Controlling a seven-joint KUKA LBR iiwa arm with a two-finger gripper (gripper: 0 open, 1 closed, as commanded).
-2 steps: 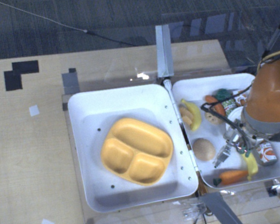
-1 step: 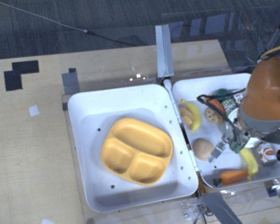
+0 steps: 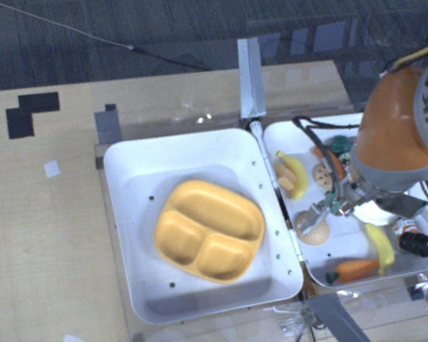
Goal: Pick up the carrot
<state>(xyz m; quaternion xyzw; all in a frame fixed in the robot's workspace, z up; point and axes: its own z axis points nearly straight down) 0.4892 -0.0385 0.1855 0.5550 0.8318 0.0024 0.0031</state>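
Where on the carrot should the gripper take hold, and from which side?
Grip the carrot at mid-body, coming from above, fingers across its width. It lies flat, lengthwise beside the right bin's near wall; a banana crowds its right end, so staying left of that looks safer.

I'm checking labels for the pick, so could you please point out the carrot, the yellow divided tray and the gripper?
carrot (image 3: 358, 269): camera view, middle of its orange body.
yellow divided tray (image 3: 202, 200): camera view, upper compartment's floor.
gripper (image 3: 332, 206): camera view, between its fingertips.

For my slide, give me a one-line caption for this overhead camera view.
KUKA arm's gripper hovers in the right bin, carrot lying at its near edge; yellow divided tray in the left bin.
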